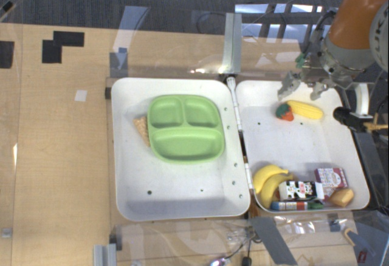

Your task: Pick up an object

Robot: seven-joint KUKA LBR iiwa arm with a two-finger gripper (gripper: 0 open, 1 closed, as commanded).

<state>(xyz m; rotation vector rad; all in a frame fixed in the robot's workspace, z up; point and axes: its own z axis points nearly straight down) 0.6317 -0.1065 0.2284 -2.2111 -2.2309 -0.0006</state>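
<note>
My gripper (302,87) hangs over the far end of the right bin (304,143), its two fingers spread open with nothing between them. Just below the fingertips lies a yellow corn cob (306,110), with a small red and green strawberry-like piece (284,113) touching its left end. At the bin's near end sit a banana (270,178), a black and white carton (298,189), a maroon box (330,177), a marker pen (296,204) and a small tan lump (342,197).
The left bin (176,198) holds a green divided plate (184,128) with a tan cracker-like piece (141,130) tucked at its left edge. A metal divider (238,131) separates the bins. The arm's orange band (358,13) looms at the upper right.
</note>
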